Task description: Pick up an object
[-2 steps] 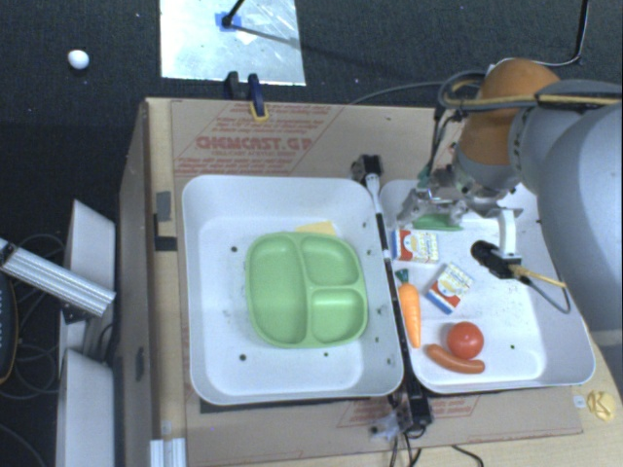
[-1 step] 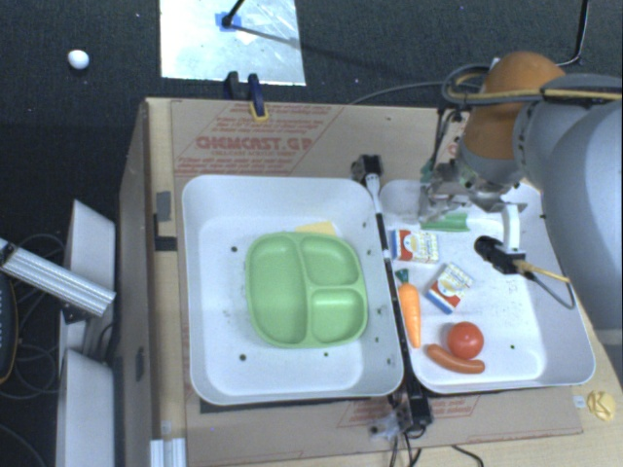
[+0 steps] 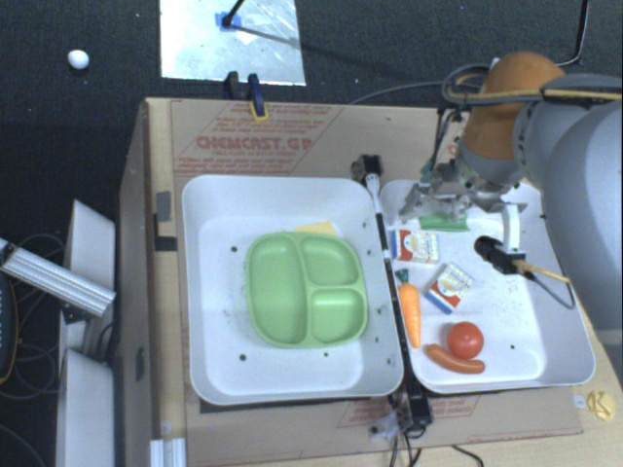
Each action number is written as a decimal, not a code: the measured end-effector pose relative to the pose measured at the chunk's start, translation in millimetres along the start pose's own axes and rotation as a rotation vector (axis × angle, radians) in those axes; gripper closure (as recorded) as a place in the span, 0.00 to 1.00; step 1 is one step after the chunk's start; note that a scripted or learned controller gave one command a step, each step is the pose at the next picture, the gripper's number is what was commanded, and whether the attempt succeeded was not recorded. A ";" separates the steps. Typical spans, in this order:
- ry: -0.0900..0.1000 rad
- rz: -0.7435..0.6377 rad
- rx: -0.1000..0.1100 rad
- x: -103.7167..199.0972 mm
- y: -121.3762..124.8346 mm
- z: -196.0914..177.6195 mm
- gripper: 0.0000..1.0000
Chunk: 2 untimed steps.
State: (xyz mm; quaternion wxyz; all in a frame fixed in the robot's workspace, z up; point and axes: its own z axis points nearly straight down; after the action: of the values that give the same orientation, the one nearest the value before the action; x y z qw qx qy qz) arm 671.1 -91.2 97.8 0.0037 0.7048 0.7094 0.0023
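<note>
The gripper [image 3: 450, 198] hovers at the right bin's [image 3: 569, 343] far edge, jaw state unclear; crowding by the green item [image 3: 446, 223] and carton [image 3: 419, 246] risks a miss.

two bins side by side on bench. left bin [image 3: 209, 261]: divided tray [image 3: 305, 290] in the middle, flat card [image 3: 316, 229] just behind it. right bin [image 3: 560, 334]: carton [image 3: 420, 246] at back-left, small box [image 3: 450, 286] right of it & nearer, carrot [image 3: 411, 314] along left wall, tomato [image 3: 466, 339] to its right, sausage [image 3: 455, 360] just in front of tomato.
</note>
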 end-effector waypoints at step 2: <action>0.000 0.001 0.000 0.8 -0.1 0.1 1.00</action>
State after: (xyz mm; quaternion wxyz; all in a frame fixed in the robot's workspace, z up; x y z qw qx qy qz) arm 671.0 -90.5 97.8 0.0037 0.7050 0.7092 0.0023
